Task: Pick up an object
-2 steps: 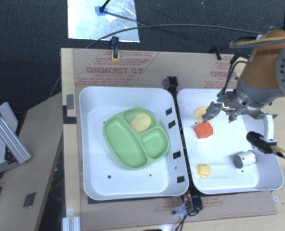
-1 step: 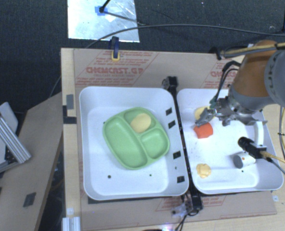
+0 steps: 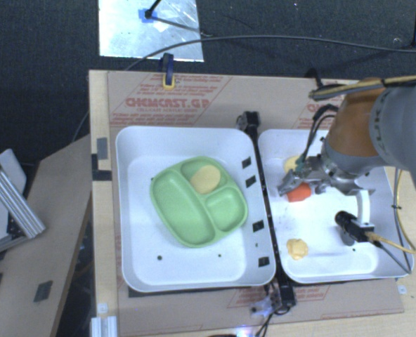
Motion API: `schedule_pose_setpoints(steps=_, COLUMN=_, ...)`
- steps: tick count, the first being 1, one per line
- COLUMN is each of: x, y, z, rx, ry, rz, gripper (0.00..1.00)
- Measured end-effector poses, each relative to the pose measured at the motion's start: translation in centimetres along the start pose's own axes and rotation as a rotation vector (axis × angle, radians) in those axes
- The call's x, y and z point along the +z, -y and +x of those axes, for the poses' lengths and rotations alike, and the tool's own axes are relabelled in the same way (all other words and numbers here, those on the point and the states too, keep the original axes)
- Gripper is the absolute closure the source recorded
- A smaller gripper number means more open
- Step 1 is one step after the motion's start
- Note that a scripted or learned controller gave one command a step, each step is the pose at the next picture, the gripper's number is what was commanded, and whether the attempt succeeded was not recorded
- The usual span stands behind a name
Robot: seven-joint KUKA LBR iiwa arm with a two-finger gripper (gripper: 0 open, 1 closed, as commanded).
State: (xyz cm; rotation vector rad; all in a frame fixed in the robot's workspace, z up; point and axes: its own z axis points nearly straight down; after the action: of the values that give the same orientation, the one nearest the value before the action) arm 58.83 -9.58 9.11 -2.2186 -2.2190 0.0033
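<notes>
One fixed cam above bench (image 3: 194, 93), slanted down, w/ both bins (image 3: 134, 188) in frame.

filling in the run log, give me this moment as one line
arm: over right bin | pincer: low, by red object | grasp: unconfirmed | right bin also: two yellow pieces | left bin: green tray with yellow piece

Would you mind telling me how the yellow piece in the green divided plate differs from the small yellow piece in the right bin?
The pale yellow piece in the green divided plate looks larger and paler than the small yellow piece in the right white bin. The first rests in a compartment of the green plate, the second on the right bin's bare floor. Both are yellowish, rounded and lie free.
</notes>
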Motion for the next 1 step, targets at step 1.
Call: schedule_pose_setpoints(steps=1, x=-1.37, y=-0.17, z=-0.06, rx=0.001, ry=0.002, rz=-0.007, gripper=1.0)
